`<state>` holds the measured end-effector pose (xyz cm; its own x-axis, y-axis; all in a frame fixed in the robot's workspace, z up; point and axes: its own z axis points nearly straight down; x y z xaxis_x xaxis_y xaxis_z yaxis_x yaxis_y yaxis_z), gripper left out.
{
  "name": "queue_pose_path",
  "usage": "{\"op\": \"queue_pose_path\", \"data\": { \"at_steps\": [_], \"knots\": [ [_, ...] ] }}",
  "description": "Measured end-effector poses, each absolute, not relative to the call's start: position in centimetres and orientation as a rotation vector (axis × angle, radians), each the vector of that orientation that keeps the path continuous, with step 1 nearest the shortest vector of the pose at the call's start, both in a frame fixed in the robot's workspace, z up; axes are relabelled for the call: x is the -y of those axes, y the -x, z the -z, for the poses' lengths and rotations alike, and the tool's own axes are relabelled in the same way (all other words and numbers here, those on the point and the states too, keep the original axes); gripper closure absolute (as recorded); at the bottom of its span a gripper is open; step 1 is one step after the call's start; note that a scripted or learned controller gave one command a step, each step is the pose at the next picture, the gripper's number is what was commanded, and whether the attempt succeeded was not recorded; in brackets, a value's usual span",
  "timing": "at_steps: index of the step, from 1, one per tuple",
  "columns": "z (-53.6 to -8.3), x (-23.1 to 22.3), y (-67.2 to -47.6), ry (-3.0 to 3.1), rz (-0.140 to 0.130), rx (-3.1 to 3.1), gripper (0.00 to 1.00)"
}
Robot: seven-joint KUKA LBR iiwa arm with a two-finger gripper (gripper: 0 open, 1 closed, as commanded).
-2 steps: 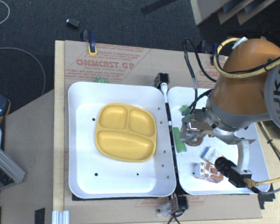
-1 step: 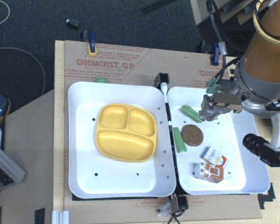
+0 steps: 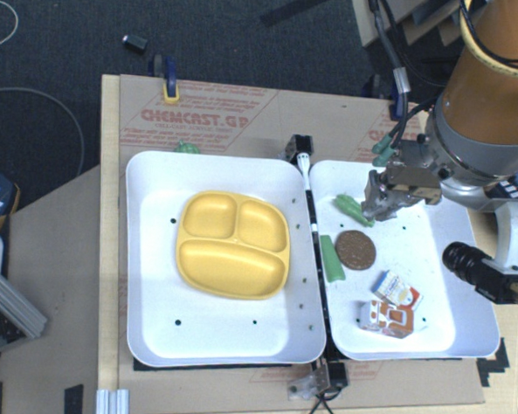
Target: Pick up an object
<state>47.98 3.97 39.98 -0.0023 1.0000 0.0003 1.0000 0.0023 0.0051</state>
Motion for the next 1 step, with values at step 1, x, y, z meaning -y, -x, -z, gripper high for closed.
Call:
{"op": "queue_pose_path", "data": {
  "at_steps": [1],
  "knots": [
    [-40.65, -2.54, -47.96, -2.22, -0.003, -2.218, 1.0]
  ]
}}
